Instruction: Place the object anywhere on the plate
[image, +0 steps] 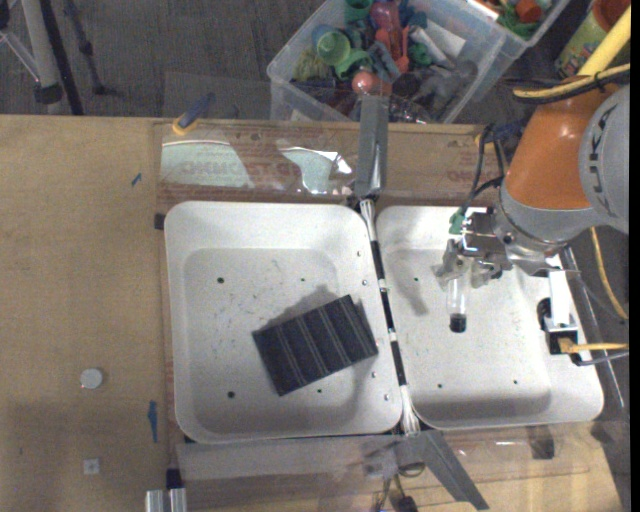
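Observation:
A dark ridged rectangular plate (315, 343) lies tilted in the left white bin (200, 240), toward its front middle. The gripper (466, 268) hangs over the back left part of the right white bin (520, 395), under the grey arm with the orange band (555, 165). A small clear tube with a black tip (457, 305) reaches down from just below the gripper. Its upper end is hidden by the gripper, and I cannot tell whether it is held or resting on the bin floor. The gripper is well to the right of the plate, across the wall between the bins.
A metal divider (372, 150) stands behind the seam between the bins. A clear crate of colourful toys (400, 50) sits behind the bench. Small black and yellow fittings (560, 335) cling to the right bin's right rim. Bare wooden bench (70, 300) stretches to the left.

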